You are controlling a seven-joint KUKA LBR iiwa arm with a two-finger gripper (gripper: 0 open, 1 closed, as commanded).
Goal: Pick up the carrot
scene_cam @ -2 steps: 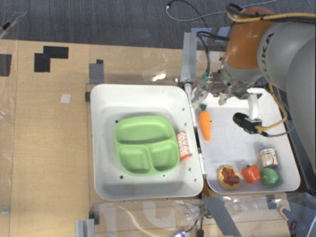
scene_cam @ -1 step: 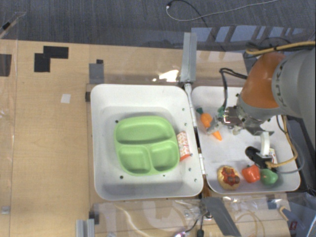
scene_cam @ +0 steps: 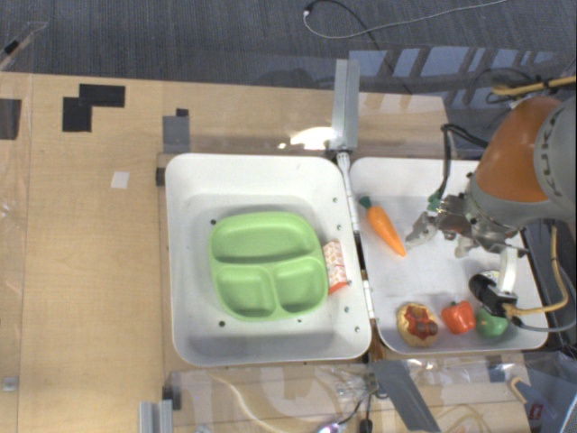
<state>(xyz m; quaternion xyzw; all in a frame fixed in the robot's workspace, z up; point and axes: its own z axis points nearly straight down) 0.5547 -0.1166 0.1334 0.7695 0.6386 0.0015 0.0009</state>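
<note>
Nearest the camera, along the front wall of the right bin point(scene_cam: 541, 343), sit a round pizza-like toy point(scene_cam: 418, 323), a red pepper point(scene_cam: 459, 317) and a green vegetable point(scene_cam: 491, 324), bunched close together in a row, which leaves the middle of that bin bare for the arm to work in. In the left bin point(scene_cam: 180, 242) a green divided tray point(scene_cam: 268, 264) lies flat in the middle, and a small red-and-white packet point(scene_cam: 334, 266) leans between its right edge and the bin wall; its print is too small to read. Further back in the right bin, the carrot point(scene_cam: 387, 228) lies on the floor near the dividing wall, green top toward the far left corner, tip pointing at the arm. The hand point(scene_cam: 424, 231) hangs just beside that tip, apart from it, and its fingers seem spread and gripping nothing, though the view is coarse there. Lying alone, the carrot looks easy to reach. Beyond the bins the tabletop point(scene_cam: 72, 242) carries black square marks point(scene_cam: 90, 105) and no legible writing
</note>
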